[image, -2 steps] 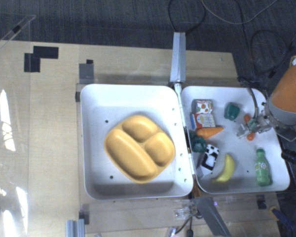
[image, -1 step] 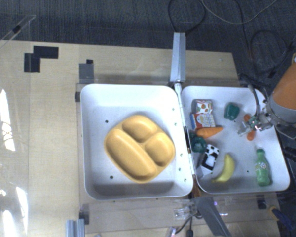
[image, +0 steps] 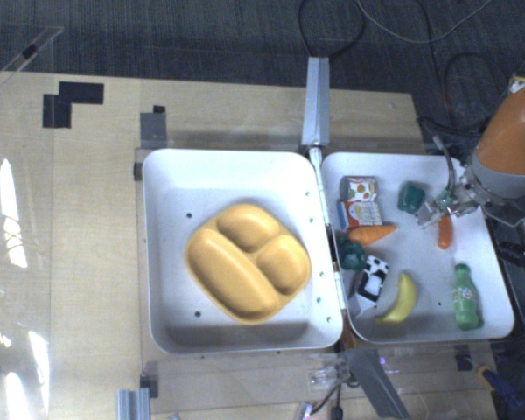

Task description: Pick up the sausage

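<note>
**Sausage hanging just under the fingers**

The gripper [image: 448, 205] is hovering over the right bin [image: 499, 261], near its back right corner. The sausage [image: 444, 232], a small orange-red stick, is lying or hanging directly below the fingers, its long axis running toward me. Whether the fingers are closing on it or standing apart, I cannot tell.

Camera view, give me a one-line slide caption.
Gripper poised at the sausage in the right bin; yellow tray in the left bin.
</note>
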Action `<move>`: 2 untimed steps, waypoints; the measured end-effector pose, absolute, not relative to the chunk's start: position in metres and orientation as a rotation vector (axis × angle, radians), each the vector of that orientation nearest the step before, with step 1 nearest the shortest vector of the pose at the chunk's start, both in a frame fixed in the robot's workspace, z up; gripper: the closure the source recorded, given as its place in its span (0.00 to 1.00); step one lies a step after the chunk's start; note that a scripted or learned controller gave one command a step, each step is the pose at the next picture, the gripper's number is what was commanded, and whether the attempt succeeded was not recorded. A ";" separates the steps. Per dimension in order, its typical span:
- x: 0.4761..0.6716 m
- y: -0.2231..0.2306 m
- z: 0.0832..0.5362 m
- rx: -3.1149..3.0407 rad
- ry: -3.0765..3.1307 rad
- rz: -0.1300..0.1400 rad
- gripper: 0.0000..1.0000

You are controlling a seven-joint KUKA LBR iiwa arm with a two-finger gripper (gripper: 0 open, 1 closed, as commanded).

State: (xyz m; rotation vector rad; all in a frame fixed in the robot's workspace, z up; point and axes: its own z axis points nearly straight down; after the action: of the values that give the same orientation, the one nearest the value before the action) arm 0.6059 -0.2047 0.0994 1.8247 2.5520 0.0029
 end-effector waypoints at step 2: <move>0.644 -0.198 0.089 1.781 2.597 0.010 0.00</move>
State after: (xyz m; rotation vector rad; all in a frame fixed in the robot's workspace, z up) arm 0.6436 -0.1984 0.0891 1.7814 2.5971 0.0098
